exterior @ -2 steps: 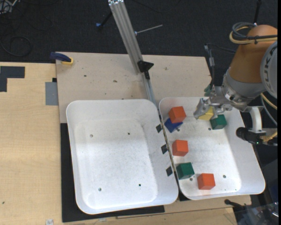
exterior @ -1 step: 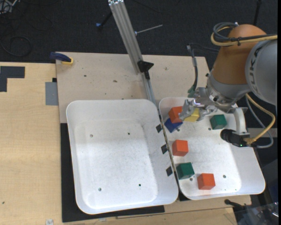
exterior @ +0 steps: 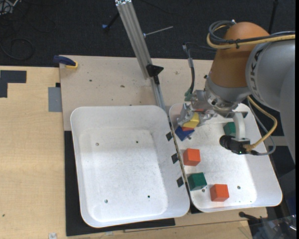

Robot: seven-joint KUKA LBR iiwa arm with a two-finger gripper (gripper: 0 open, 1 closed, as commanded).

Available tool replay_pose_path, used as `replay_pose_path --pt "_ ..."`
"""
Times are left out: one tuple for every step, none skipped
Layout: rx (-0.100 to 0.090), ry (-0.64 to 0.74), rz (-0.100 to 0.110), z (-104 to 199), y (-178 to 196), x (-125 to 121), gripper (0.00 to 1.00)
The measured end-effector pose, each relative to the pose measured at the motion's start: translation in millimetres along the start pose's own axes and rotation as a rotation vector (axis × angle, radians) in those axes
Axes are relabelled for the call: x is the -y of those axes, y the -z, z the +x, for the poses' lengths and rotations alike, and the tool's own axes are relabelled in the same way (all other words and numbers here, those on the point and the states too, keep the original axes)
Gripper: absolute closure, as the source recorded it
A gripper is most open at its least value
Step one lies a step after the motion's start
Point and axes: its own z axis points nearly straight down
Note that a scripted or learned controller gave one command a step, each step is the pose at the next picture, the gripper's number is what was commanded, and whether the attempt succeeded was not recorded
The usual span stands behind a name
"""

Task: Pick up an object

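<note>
My gripper (exterior: 192, 114) hangs low over the far left corner of the right bin (exterior: 259, 183). Right beneath it lies a yellow block (exterior: 193, 119), with a blue block (exterior: 183, 132) touching its near side. The wrist hides how the gripper meets the yellow block. Further toward the front of the same bin sit an orange block (exterior: 191, 156), a green block (exterior: 197, 180) and a second orange block (exterior: 219, 192). Another green block (exterior: 229, 128) peeks out from behind the arm's cable.
The left bin (exterior: 89, 133) lies beside the right one, and black clips (exterior: 175, 157) line the rim they share. A slanted aluminium post (exterior: 138, 44) rises behind the bins, close to the gripper. A blue clamp (exterior: 65, 61) sits at the bench's far left.
</note>
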Motion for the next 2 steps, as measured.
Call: replay_pose_path --pt "0.000 0.001 -0.001 52 10 -6 1.00" --pt "0.001 0.000 0.003 105 -2 -5 1.00"
